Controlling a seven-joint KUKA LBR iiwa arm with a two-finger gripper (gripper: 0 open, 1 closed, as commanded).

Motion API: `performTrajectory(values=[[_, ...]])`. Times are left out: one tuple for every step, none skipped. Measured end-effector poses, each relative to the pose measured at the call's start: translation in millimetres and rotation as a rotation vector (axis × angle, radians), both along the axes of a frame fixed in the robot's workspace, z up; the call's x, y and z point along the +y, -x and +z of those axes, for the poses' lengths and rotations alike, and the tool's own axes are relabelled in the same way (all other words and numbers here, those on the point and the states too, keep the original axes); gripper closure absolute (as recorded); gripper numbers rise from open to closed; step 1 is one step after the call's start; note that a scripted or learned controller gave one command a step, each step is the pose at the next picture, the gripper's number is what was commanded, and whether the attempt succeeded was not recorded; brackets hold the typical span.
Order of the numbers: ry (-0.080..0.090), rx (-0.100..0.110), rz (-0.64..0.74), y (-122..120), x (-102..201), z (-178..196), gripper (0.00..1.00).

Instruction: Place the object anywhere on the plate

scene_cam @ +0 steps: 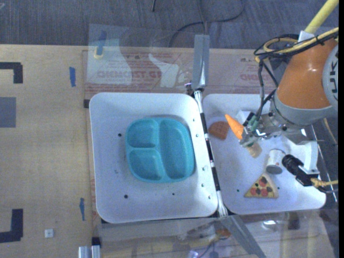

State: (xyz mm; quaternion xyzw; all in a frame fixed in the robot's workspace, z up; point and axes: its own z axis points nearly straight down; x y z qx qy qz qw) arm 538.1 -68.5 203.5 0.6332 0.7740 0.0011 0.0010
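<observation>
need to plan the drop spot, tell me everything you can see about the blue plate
The blue plate is a turquoise, plastic-looking tray with rounded corners and three compartments: two smaller ones on the view's left, one long one on its right. It lies flat, right side up, near the middle of the left bin. No other item touches it.

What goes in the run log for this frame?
gripper: over right bin, beside carrot | plate: left bin, nothing on it | grasp: unclear

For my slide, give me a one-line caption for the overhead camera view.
KUKA arm's gripper reaches into the right bin near a toy carrot; blue plate waits in the left bin.
</observation>
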Motion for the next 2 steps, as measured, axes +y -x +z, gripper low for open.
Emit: performTrajectory(values=[[0.000,0.003,0.107,-10.7,78.1,-19.1,1.00],[0.000,0.001,0.118,-15.9,146.0,-19.0,1.00]])
